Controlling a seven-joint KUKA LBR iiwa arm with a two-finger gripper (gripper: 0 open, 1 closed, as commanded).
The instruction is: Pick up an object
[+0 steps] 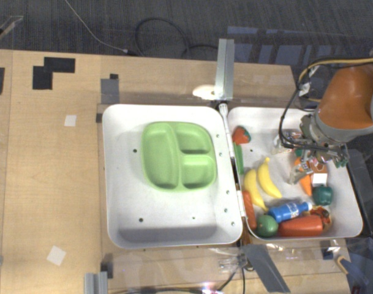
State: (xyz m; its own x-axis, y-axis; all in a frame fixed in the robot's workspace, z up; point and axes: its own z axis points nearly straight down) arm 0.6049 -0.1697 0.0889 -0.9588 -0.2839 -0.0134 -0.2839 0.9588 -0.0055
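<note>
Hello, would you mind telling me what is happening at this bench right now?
The grey and orange arm reaches in over the right bin, its end effector low above a pile of toy food: bananas, a blue bottle and a red piece. The left bin holds a green divided tray.
</note>
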